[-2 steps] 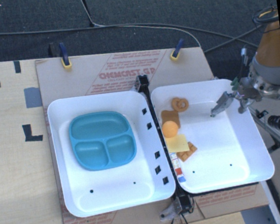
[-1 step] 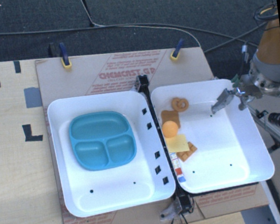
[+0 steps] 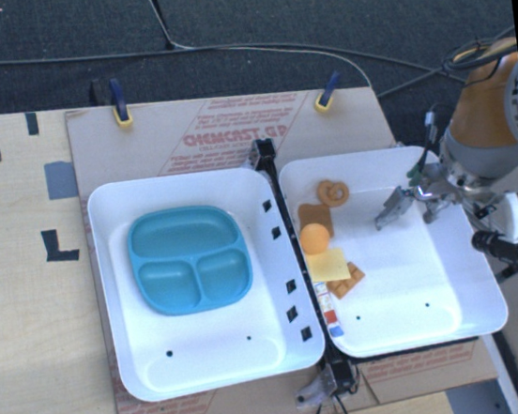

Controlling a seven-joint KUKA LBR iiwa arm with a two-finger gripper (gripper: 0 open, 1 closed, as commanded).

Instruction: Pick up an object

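Orange ball [image 3: 314, 238], smooth and round, on flat brown block [image 3: 314, 217].

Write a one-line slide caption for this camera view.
Gripper over the right bin, apart from food toys at its left wall; blue plate in left bin.

Tool [image 3: 409, 207] low — seemingly splayed

Blue tray [image 3: 190, 258] in left bin [image 3: 132, 360]; pincer [image 3: 409, 207] above right bin [image 3: 471, 306], near orange ball [image 3: 314, 238].
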